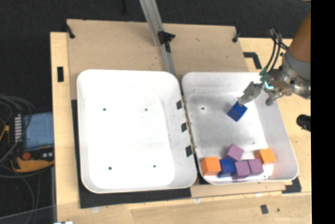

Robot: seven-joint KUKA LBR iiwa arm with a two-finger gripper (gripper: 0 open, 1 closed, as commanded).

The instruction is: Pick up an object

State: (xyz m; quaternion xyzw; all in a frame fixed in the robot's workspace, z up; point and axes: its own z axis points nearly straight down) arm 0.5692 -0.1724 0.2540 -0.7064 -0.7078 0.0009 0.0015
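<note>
Under the gripper (260, 93), whose grip I cannot tell, a blue cube (237, 111) looks light, rigid; take opposite flat faces.

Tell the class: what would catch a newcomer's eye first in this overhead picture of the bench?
Most striking is the blue cube on its own in the upper part of the right bin, just below the gripper coming in from the right. Next, a cluster of orange, blue and purple blocks crowds that bin's near edge. The left bin is a broad white expanse beside it.
</note>
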